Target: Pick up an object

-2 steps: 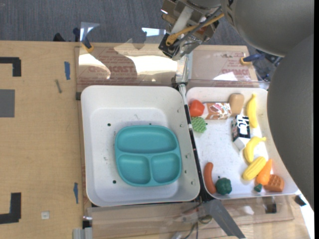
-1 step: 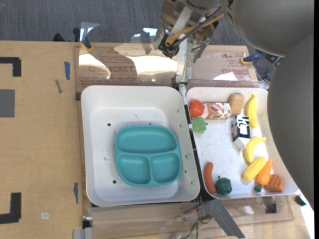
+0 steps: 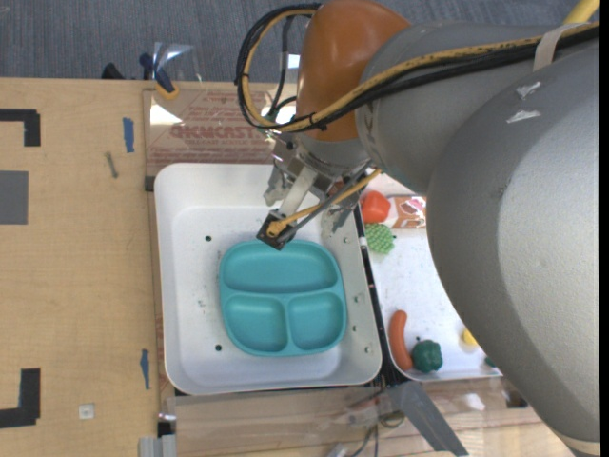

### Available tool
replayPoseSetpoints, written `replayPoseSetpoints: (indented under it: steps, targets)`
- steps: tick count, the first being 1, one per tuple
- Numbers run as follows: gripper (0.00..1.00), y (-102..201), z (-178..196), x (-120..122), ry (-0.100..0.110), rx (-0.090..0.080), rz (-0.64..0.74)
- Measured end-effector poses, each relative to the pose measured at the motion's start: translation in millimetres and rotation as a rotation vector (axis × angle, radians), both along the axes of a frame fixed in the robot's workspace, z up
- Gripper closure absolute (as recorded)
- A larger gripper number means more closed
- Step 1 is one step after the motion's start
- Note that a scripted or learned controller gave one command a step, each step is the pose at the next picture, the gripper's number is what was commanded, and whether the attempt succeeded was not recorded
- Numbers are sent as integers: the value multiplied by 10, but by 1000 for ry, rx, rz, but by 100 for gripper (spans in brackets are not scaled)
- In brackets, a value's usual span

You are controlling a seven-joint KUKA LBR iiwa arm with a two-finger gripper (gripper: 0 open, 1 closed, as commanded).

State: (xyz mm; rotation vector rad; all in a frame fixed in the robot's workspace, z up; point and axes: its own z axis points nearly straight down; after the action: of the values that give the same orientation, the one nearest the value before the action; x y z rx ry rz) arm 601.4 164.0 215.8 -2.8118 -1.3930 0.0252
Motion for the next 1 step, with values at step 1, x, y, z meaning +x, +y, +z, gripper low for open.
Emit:
replayPoseSetpoints:
  steps: [1]
  targets:
    - [0, 297, -1081, -240, -33, 10, 255]
